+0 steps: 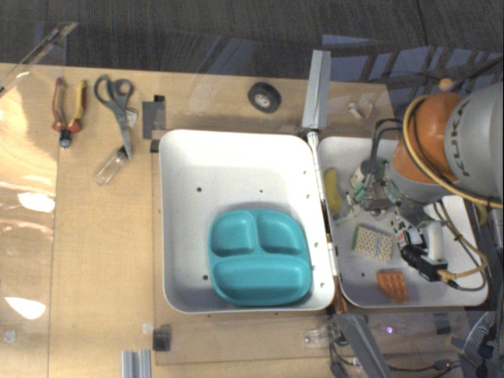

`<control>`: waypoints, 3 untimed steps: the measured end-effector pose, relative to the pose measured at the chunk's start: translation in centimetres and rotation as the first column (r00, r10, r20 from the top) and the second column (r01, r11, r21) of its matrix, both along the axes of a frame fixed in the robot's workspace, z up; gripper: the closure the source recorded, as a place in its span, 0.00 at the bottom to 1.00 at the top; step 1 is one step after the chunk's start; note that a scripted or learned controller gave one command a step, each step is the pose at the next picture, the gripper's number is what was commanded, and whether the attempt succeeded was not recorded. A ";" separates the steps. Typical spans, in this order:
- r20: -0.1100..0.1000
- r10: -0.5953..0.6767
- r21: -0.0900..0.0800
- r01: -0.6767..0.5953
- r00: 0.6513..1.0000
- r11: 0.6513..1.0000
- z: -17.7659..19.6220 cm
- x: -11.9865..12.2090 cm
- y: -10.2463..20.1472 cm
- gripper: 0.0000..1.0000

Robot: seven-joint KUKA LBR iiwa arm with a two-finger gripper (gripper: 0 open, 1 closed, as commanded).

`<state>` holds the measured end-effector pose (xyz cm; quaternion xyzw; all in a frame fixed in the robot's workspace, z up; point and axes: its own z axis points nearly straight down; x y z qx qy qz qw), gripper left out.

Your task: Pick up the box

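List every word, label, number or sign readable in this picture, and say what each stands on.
No text can be read.
The patterned box in the right bin shows a speckled print, too small and blurred to tell letters.
The teal tray, scissors and pliers show no visible markings.

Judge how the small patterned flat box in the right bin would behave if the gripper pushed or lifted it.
The small patterned flat box lies flat on the floor of the right white bin, so it would probably slide rather than roll or tip. Its low profile likely leaves little edge for pinching. It looks light, probably cardboard, though that is uncertain.
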<state>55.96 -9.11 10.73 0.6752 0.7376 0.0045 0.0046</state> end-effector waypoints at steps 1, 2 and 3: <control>0.005 0.005 -0.004 -0.005 1.000 1.000 -1.7 -4.9 -3.8 0.00; 0.014 0.007 -0.009 -0.006 1.000 1.000 -0.5 -4.6 -3.9 1.00; -0.006 -0.034 -0.001 0.034 0.999 0.999 10.4 -5.3 1.4 1.00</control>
